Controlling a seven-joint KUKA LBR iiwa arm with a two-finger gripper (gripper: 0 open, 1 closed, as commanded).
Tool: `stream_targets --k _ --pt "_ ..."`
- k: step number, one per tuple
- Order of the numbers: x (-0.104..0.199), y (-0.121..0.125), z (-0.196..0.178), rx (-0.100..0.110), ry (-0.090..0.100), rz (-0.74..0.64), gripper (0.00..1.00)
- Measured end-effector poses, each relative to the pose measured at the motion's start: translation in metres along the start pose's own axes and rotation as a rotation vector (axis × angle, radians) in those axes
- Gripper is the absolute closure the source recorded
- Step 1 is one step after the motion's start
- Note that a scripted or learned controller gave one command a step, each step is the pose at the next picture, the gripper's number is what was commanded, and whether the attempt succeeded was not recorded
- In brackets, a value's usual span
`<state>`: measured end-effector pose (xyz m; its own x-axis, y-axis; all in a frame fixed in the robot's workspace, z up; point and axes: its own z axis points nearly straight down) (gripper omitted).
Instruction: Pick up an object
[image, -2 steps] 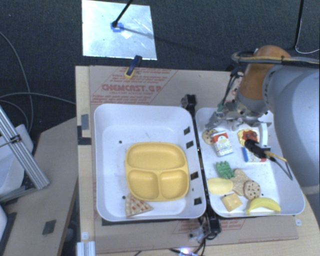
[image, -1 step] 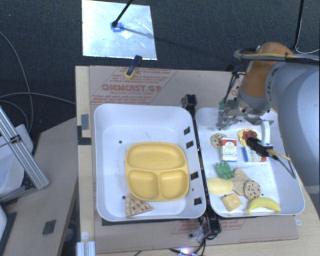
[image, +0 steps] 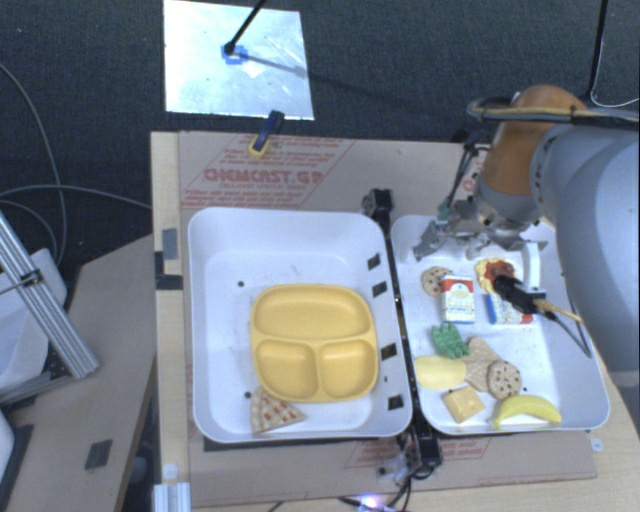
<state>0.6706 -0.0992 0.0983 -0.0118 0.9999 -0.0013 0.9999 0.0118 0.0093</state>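
My gripper (image: 447, 232) hangs over the far end of the right bin (image: 590, 385), below the orange band (image: 515, 150) of the arm. Just beneath it lie a round cookie (image: 434, 279) and a red and white carton (image: 458, 299). Nothing shows held in it. Further toward the front lie green broccoli (image: 449, 341), a pale yellow lump (image: 439, 373), two round crackers (image: 496, 374), a cheese square (image: 463, 404) and a banana (image: 527, 409). A red and yellow food piece (image: 494, 269) and a blue and white box (image: 508, 311) lie to the right, partly under a black part of the arm.
The left bin (image: 215, 300) holds a yellow divided plate (image: 314, 341) and a waffle wedge (image: 272, 411) at its front. A black divider (image: 388, 290) runs between the bins. The grey arm (image: 590, 210) covers the right bin's far right corner.
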Motion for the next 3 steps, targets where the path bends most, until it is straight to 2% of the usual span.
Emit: stream_targets --k 1,2,3 --pt "0.015 -0.029 0.014 0.011 0.001 0.009 0.00" --pt "0.014 -0.023 -0.002 -0.004 0.000 0.005 1.00" --pt "0.014 -0.024 -0.001 -0.003 -0.001 0.005 0.00"
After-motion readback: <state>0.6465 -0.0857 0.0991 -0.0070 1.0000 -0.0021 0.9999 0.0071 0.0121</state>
